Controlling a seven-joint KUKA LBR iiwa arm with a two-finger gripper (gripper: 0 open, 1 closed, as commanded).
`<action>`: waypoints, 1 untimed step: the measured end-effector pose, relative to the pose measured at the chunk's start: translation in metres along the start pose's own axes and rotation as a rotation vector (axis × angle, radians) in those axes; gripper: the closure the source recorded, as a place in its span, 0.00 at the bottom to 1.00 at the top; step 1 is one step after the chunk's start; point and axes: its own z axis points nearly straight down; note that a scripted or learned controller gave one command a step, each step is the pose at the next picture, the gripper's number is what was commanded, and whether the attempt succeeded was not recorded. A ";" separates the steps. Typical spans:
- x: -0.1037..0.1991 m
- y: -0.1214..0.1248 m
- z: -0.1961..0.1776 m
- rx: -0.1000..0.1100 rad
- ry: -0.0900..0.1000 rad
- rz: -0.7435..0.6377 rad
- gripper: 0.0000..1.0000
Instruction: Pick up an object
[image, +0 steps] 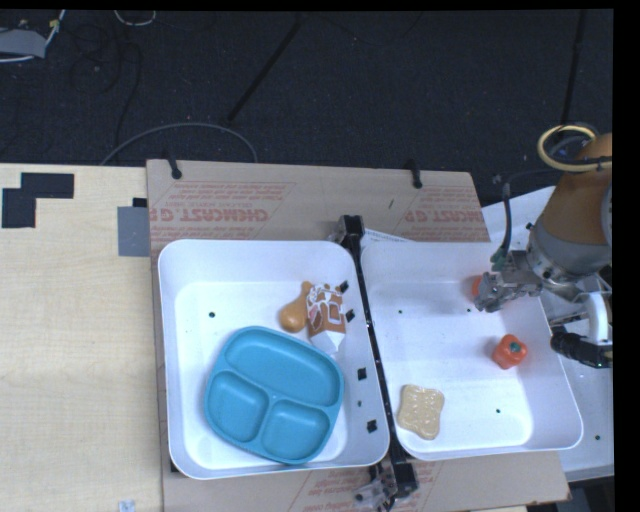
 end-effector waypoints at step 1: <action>0.000 0.000 -0.042 0.000 0.000 0.000 1.00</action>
